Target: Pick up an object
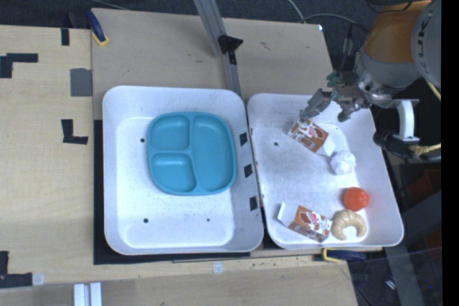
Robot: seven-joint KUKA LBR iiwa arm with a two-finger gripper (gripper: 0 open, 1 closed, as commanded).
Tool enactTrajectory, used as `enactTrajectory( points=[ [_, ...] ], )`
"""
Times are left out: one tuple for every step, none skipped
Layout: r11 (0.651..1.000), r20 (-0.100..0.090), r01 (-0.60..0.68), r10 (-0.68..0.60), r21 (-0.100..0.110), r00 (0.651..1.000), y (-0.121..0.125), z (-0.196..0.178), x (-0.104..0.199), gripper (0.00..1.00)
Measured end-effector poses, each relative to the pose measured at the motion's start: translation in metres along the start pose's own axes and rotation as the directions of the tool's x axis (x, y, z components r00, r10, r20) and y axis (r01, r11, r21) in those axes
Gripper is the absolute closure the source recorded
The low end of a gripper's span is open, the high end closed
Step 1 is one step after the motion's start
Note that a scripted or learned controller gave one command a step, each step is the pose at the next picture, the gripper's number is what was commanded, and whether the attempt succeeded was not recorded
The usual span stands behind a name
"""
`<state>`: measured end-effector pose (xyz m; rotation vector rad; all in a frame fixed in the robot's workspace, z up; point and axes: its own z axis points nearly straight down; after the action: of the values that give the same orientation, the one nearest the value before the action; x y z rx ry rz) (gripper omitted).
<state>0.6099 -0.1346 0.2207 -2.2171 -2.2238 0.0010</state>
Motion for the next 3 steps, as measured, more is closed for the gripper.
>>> enactTrajectory(
  points=[
    [1.0, 0.0, 0.0, 0.0, 0.0, 1.0, 0.0, 0.0, 0.0, 0.0],
    [1.0, 0.001, -0.001, 0.001, 0.004, 1.0, -0.003, 0.044, -0.001, 0.0],
    [1.0, 0.007, -0.002, 0.002, -0.006, 1.0, 0.0, 0.104, -0.002, 0.0]
  ],
)
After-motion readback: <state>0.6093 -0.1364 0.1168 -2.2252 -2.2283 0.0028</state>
